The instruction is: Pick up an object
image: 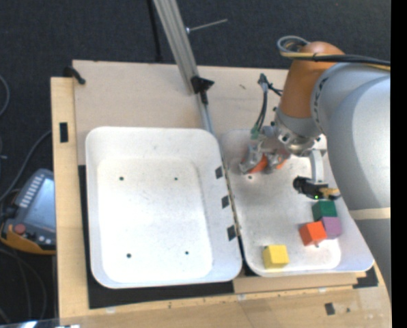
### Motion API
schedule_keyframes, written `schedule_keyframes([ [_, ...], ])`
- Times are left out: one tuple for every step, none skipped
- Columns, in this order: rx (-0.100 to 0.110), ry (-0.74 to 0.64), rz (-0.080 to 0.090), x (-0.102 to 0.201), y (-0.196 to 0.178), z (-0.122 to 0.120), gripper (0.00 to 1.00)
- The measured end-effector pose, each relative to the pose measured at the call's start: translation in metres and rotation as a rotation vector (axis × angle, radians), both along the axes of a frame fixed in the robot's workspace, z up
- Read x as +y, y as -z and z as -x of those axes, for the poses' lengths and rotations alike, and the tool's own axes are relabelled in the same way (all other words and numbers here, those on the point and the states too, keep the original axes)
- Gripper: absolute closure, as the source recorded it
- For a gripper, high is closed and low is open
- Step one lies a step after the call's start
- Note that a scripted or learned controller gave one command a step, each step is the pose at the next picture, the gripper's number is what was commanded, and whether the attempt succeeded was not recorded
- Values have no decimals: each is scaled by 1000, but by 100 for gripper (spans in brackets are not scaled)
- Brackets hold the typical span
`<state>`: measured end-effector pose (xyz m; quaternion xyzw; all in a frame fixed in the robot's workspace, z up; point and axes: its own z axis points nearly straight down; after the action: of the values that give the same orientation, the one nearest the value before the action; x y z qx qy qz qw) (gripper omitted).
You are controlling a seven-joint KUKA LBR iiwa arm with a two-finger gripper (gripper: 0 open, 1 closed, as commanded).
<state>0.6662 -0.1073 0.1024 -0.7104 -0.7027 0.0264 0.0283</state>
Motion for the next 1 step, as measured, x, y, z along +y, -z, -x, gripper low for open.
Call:
schedule_keyframes([
  [-85, -18, 1, 65, -100, 34, 100],
])
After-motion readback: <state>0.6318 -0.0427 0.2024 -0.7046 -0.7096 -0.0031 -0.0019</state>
